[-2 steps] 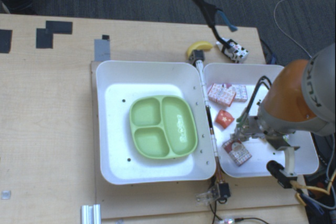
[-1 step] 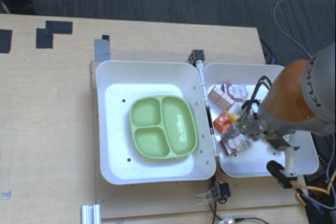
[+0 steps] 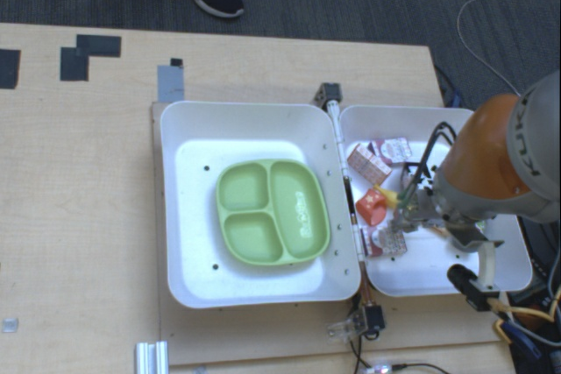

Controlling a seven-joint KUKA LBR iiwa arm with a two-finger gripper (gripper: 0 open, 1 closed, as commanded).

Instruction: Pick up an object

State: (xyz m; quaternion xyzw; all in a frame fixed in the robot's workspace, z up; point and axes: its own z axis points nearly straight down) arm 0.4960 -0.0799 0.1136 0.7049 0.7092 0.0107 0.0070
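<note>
Red object [image 3: 372, 207] in right bin [image 3: 508, 276], just left of tool [image 3: 405, 219]; tool state unclear.

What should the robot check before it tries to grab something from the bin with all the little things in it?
1. Things to pick lie in the right bin: ok, a red object and small packets are there.
2. Gripper is over that bin: ok.
3. Gripper is lined up with the red object: cannot tell, the arm covers part of it.
4. Jaws open or shut: cannot tell.
5. Green tray is out of the way: ok, it sits in the left bin.
</note>
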